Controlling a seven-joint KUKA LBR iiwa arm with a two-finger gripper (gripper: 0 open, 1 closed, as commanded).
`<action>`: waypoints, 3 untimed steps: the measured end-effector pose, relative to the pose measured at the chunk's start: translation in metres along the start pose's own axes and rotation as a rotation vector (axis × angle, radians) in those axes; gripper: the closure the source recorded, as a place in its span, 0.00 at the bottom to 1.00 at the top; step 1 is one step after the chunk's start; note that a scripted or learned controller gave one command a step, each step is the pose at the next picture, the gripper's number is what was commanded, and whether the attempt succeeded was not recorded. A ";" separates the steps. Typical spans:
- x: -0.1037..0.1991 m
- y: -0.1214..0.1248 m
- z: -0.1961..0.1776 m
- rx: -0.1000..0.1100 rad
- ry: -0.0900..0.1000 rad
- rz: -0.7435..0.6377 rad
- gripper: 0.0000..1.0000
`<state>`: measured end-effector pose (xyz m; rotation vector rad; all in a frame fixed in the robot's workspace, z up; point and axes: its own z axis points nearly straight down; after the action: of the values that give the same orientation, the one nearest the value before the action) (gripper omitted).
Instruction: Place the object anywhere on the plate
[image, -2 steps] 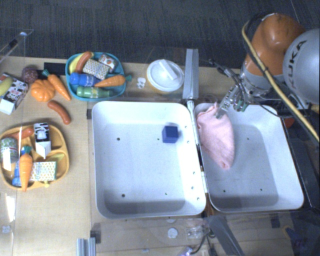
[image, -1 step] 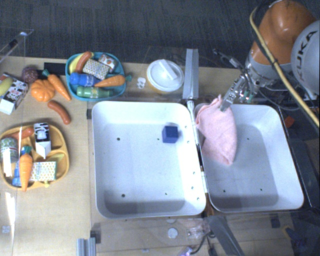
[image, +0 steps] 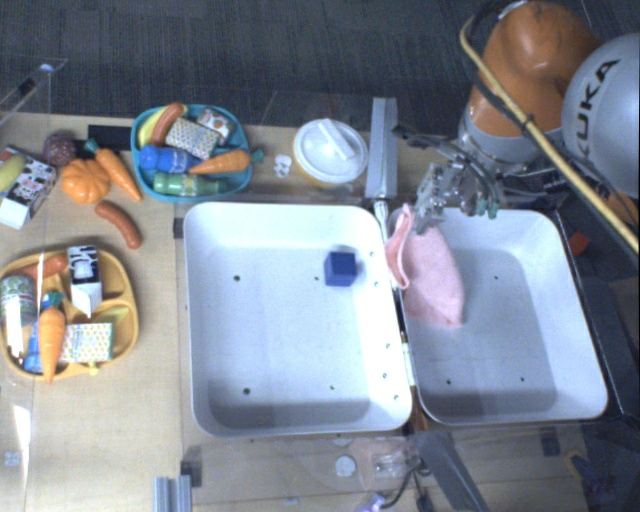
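Camera view gives me both shallow white bins side by side on the bench. My left bin (image: 290, 400) holds one small blue cube (image: 341, 267), sitting toward its far right part, apart from the walls. My right bin (image: 520, 395) holds a flat pink plate (image: 436, 280), tilted, with its left edge up against the wall between the two bins, at the far left of that bin.

My two-finger gripper (image: 432, 208) hangs over the far left corner of the right bin, just above the far end of the pink plate, with the grey arm and its orange band (image: 530, 45) reaching in from the right. I cannot tell whether it touches the plate or how the fingers stand, and I see nothing between them. The cube lies well apart from it, in the other bin.

Left of the bins, on the wooden bench, a blue bowl (image: 240, 180) at the far side carries toy food, including an orange carrot and a blue bottle. A yellow tray (image: 125, 300) nearer me holds more toy food, a carrot and small cartons. A round white lid (image: 331, 148) sits just beyond the left bin.
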<state>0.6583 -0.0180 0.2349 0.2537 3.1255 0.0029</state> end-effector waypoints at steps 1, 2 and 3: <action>0.027 0.036 -0.007 0.000 0.000 -0.160 1.00; 0.053 0.075 -0.013 -0.001 0.000 -0.163 1.00; 0.076 0.114 0.000 -0.002 -0.001 -0.163 1.00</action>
<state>0.6022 0.1072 0.2342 -0.0023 3.1346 0.0049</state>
